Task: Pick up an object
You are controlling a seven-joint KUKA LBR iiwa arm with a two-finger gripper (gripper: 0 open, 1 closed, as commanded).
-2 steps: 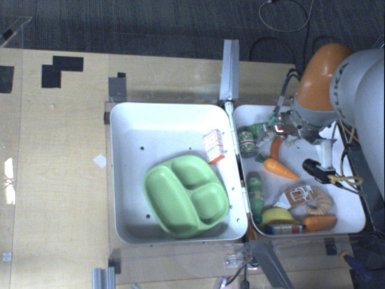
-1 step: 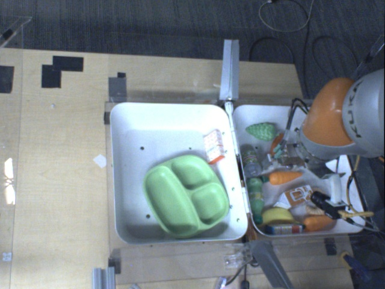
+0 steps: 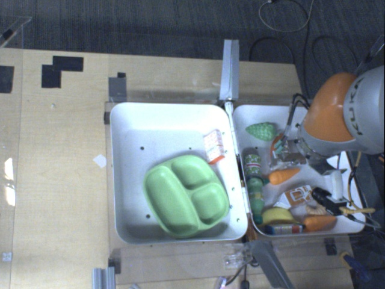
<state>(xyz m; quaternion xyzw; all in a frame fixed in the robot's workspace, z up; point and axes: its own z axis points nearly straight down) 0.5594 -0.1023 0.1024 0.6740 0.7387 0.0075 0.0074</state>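
My gripper (image 3: 286, 154) hangs low in the right bin (image 3: 240, 120), below the arm's orange band (image 3: 328, 116). Just under it lies an orange carrot (image 3: 284, 175). A green knobbly object (image 3: 262, 130) rests at the bin's far side, left of the gripper. Along the left wall stands a green bottle (image 3: 251, 161) with green pieces (image 3: 257, 191) below it. Towards the front are a brown packet (image 3: 299, 195), a yellow banana (image 3: 277, 214) and another orange item (image 3: 319, 223). Nothing shows between the gripper's tips.
The left bin (image 3: 129, 161) holds a green divided plate (image 3: 185, 194) and a small red-and-white box (image 3: 213, 146) near its right wall. A metal post (image 3: 230, 71) stands behind the wall between the bins. Cables (image 3: 289, 14) trail at the back right.
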